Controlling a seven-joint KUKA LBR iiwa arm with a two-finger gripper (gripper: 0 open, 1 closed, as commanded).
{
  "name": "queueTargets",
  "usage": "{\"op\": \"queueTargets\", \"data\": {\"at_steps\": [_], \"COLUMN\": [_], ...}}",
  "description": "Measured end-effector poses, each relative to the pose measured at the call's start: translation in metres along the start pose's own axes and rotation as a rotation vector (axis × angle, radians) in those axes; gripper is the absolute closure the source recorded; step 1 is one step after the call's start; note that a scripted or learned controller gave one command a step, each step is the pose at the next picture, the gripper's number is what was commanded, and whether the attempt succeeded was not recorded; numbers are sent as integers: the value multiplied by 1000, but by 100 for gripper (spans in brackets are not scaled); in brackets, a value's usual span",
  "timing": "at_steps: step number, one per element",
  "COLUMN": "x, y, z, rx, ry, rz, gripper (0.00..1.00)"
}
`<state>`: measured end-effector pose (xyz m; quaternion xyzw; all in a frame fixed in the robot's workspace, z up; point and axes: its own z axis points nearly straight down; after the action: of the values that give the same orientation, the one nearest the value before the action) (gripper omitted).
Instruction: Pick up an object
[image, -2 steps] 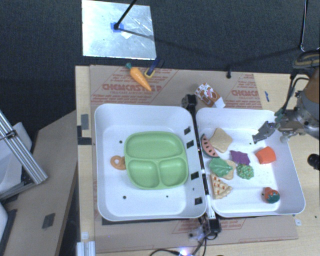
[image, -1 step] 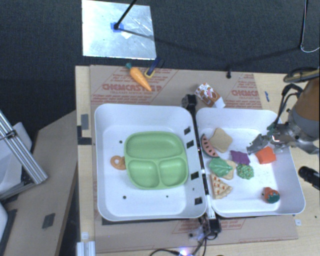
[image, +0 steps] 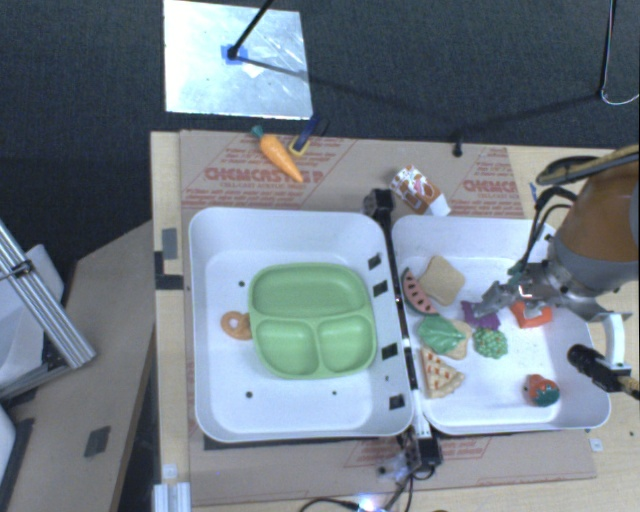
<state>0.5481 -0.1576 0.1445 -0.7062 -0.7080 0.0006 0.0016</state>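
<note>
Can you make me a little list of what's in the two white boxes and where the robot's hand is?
left bin: green divided tray; small orange pretzel-shaped toy beside it
right bin: watermelon slice, bread slice, green leaf, broccoli, waffle wedge, purple piece, orange-red piece, red and teal toy
outside the bins: carrot, small carton
gripper: low over the right bin, near the purple piece
holding something: can't tell

I see a toy carrot (image: 279, 157) lying on the cardboard sheet (image: 470, 180) behind the bins, a small printed packet (image: 417, 190) further right, and a shiny foil square (image: 237, 58) on the dark floor beyond.
</note>
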Motion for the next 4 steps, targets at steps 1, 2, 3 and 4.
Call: {"op": "queueTargets", "data": {"at_steps": [1,2,3,4], "x": [5,4,5,11], "y": [2,3,5,4], "z": [59,57,46,-16], "rx": [-7,-7,-13,-10], "ry": [-1,-2,-1,-3], "rz": [3,2,1,-2], "gripper": [0,0,100,100]}}
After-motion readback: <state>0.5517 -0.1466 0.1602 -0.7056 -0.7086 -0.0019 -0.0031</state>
